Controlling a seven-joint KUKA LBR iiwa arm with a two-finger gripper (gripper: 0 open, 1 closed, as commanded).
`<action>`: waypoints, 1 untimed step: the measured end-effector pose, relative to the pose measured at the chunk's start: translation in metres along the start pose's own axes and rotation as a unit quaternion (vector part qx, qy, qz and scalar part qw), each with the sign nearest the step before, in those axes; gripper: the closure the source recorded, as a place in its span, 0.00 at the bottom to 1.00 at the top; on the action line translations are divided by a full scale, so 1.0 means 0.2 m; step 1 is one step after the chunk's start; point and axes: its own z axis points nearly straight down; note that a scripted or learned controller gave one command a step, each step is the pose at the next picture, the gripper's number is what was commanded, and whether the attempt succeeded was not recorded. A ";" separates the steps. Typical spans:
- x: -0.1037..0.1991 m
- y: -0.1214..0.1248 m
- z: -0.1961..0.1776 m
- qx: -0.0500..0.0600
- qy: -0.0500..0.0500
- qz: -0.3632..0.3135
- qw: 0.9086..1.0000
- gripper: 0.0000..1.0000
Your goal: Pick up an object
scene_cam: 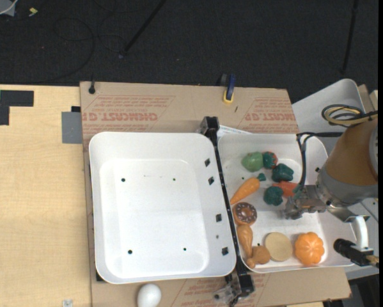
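My gripper (296, 205) is down inside the right bin (311, 147), at its right-hand side. It sits just right of a dark teal vegetable (273, 195) and a small red-orange piece (288, 188). An orange pumpkin (309, 248) and a tan round disc (277, 246) lie in front of it. Further left are an orange carrot (245, 189), a chocolate donut (245, 213) and a tan bread piece (245, 238). At the back of the bin lie a green pepper (252, 162), a red item (270, 159) and a dark green vegetable (282, 171).
The left bin (105, 171) stands beside the right one, with black clips along the shared wall (218, 190). A white ball (149, 294) rests on the cardboard in front of the left bin. The grey arm (351, 165) enters from the right over the bin's edge.
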 end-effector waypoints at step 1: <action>-0.03 0.28 -0.62 -0.010 -0.004 -0.003 1.000 1.00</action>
